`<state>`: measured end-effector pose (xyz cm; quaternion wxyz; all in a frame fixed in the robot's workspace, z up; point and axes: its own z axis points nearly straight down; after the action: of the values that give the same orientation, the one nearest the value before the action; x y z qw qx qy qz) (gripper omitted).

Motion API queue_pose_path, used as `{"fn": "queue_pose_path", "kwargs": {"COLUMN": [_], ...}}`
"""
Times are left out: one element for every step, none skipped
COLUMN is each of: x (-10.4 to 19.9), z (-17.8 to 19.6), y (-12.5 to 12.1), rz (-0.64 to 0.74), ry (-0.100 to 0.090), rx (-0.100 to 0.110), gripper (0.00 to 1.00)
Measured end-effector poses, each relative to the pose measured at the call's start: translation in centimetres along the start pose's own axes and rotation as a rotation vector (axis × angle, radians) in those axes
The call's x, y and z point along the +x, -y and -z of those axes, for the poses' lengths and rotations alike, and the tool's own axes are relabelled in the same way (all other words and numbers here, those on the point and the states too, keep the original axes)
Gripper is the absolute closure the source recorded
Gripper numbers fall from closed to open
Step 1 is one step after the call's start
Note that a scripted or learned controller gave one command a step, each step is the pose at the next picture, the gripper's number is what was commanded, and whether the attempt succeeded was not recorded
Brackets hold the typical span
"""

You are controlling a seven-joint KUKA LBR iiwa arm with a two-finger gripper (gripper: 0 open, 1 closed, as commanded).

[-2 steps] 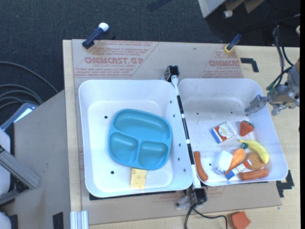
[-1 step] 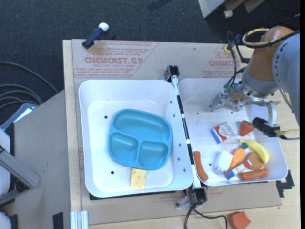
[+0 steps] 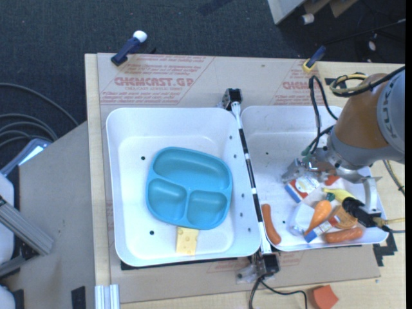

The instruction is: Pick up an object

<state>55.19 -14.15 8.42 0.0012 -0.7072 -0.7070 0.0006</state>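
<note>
Two white bins sit on the bench (image 3: pixel 161 76); the arm's end effector (image 3: pixel 302 170) hangs over toy food (image 3: pixel 322 214) in the right bin (image 3: pixel 270 124), its grip state unclear.

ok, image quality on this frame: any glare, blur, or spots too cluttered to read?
Camera view: even, soft lighting, no hard glare; the left bin is bright white yet the blue plate and cheese wedge read sharply. The arm looks slightly soft. The gripper merges into the toy pile in the right bin, which is hard to read.
</note>
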Motion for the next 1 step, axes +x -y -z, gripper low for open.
{"fn": "queue_pose_path", "kwargs": {"x": [-0.13], "z": [-0.01], "y": [4.42], "rz": [0.0], "ry": [0.0], "rx": [0.0], "gripper": [0.0]}}
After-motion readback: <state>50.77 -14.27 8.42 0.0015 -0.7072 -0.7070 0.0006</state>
